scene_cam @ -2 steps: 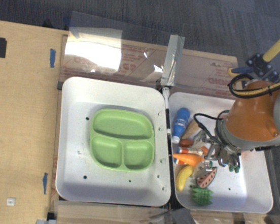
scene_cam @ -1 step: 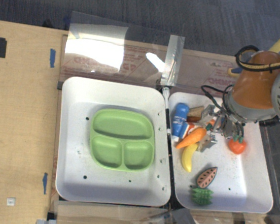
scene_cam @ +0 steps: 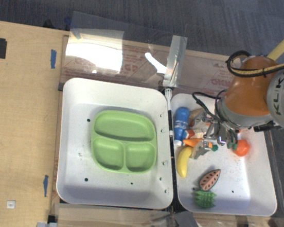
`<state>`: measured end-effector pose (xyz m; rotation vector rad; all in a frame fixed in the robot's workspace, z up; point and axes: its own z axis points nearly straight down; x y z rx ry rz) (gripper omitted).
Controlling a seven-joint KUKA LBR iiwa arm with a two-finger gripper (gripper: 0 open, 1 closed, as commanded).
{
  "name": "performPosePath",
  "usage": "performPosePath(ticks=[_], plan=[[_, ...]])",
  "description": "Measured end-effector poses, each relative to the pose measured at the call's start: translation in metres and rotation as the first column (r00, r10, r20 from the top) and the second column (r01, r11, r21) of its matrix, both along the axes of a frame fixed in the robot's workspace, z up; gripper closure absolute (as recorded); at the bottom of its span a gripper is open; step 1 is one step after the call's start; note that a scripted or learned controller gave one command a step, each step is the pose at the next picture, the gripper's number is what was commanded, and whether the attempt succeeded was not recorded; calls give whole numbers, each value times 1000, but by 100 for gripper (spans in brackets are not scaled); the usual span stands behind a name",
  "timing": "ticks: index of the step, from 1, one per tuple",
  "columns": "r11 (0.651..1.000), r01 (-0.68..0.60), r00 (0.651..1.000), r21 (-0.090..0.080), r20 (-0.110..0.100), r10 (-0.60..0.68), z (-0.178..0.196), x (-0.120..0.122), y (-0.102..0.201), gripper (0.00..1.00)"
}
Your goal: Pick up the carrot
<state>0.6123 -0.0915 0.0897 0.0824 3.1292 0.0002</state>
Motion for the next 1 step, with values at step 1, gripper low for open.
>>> performPosePath(ticks=[1], plan=[[1000,0,1000,-2,14,0,15,4,0,100]])
